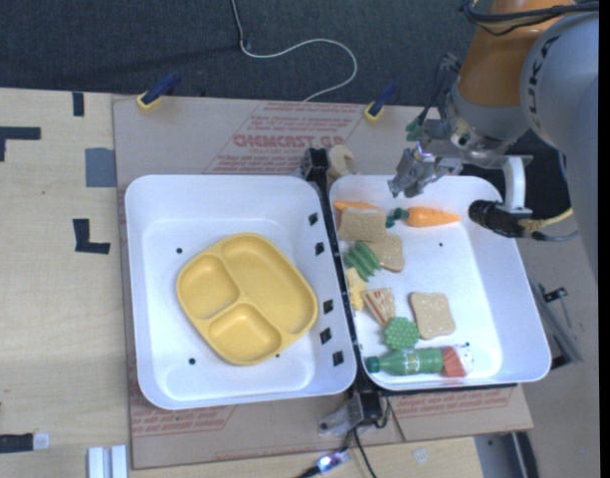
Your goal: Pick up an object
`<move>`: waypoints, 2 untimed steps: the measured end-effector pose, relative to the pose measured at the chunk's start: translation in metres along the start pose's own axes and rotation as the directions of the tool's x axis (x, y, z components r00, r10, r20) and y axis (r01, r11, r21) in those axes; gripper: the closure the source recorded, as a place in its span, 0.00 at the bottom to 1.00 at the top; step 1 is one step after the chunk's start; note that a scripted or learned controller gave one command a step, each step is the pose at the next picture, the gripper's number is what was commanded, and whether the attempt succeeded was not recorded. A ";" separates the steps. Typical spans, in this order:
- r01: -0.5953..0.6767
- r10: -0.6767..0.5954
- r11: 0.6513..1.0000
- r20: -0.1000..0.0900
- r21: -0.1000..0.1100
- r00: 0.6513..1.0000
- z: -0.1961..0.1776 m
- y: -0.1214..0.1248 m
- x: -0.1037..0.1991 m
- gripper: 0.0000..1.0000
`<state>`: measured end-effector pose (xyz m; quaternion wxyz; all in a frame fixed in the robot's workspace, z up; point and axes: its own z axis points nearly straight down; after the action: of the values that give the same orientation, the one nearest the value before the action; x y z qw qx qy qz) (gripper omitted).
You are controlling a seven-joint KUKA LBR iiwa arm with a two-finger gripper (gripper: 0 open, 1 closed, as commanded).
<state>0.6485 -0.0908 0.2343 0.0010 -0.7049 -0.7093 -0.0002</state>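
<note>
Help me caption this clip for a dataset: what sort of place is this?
Likely a robotics lab bench set up for grasping trials. A KUKA arm's gripper hangs over a white bin of toy food, such as a carrot. The neighbouring bin holds a yellow divided tray, all on taped cardboard.

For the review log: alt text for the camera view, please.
The arm's claw hovers over the back edge of the right bin, above a toy carrot, bread slices and a green bottle. The left bin contains a yellow divided tray.
</note>
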 end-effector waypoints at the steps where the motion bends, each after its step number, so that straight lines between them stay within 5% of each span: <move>1: 0.000 0.000 1.000 0.000 0.001 1.000 0.001 -0.005 0.052 1.00; 2: -0.004 0.004 1.000 0.002 0.000 1.000 0.005 -0.001 0.051 1.00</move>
<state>0.6475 -0.0401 0.2298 0.0002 -0.7065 -0.7078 0.0006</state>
